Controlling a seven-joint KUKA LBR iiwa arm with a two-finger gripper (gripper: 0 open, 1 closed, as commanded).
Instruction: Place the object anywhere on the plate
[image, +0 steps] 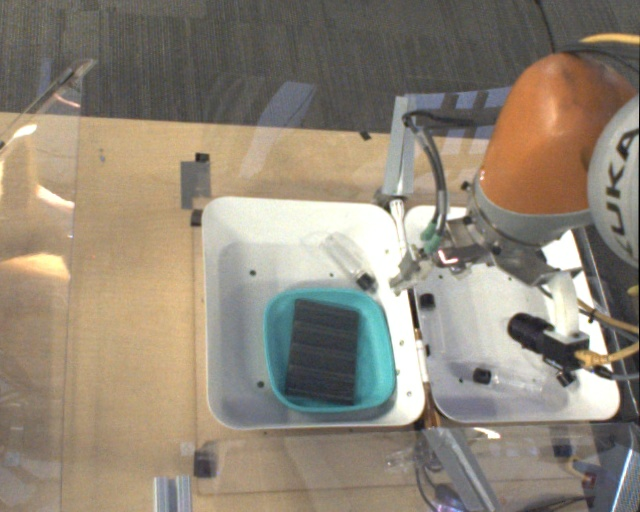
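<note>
The grey arm with its broad orange band (545, 130) leans in over the far right corner of the bench, covering the far half of the right-hand shallow white bin (480, 310). Below the band, the metal two-finger gripper (418, 266) pokes out leftwards and reaches the rim where the two bins meet, towards the far end of that divide. It is seen mostly from above and partly under the wrist, so I cannot tell whether it is wide or narrow, and nothing can be seen held in it.

The dark grey, ribbed rectangular block (322, 350) lies flat on the round-cornered teal plastic plate (378, 345), near the plate's middle and tilted slightly against its edges. The plate sits in the near right part of the left-hand shallow white bin (212, 320). The block is well apart from the gripper, nearer the bench's front edge and to its left.

A small clear plastic vial with a dark cap (350, 260) lies on the left bin's floor beyond the plate, near the far right corner, just beside the gripper. A second clear vial with a black cap (500, 379) lies near the right bin's front edge.
</note>
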